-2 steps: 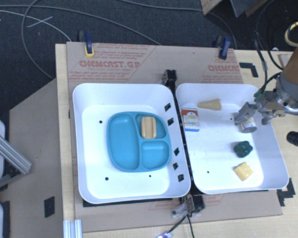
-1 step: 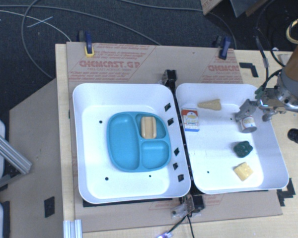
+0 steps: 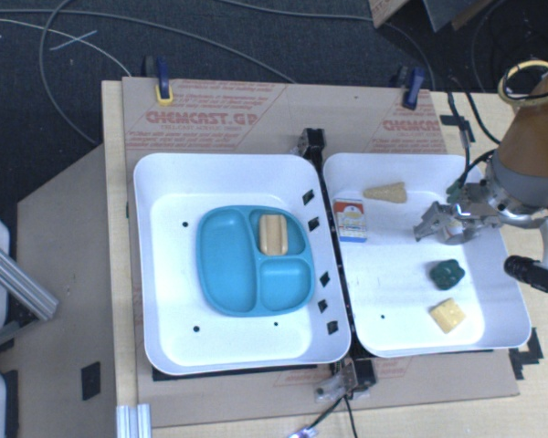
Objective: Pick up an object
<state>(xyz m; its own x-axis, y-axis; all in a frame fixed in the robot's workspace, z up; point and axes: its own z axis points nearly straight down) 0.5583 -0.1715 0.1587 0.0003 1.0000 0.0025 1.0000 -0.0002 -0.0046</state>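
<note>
Green lump (image 3: 447,274) sits just below gripper (image 3: 426,224); fingers spread wide, holding nothing. Approach step, I'd say; next: shift over lump, descend, close.

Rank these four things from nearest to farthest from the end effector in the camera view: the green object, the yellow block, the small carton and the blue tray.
From the end effector in the right bin:
1. Green object, just below it.
2. Yellow block, lower still, near the bin's front edge.
3. Small carton, at the right bin's left side.
4. Blue tray, in the left bin.
</note>
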